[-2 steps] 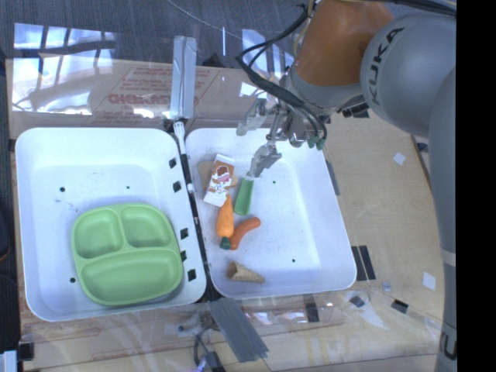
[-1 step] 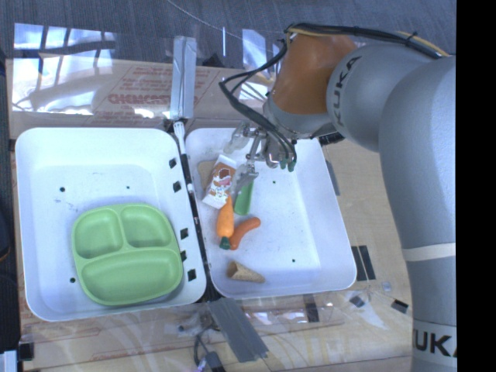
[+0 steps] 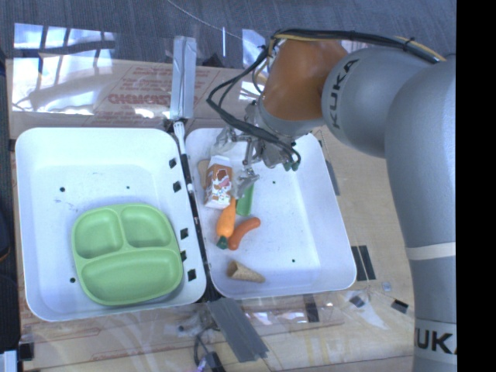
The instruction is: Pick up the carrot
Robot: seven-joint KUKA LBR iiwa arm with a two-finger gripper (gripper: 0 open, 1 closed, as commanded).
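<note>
Right now the gripper [image 3: 249,178] hangs low in the right bin [image 3: 310,231], just above the carrot [image 3: 226,220], which lies by the bin's left wall, touching a red pepper [image 3: 243,232], with a green piece [image 3: 246,201] and a packet [image 3: 219,183] close above. Can't tell its state from this view; nothing visibly held. Best bet: drop straight over the carrot's middle, span its short width, keep clear of pepper and packet, close firmly, lift vertically.
</note>
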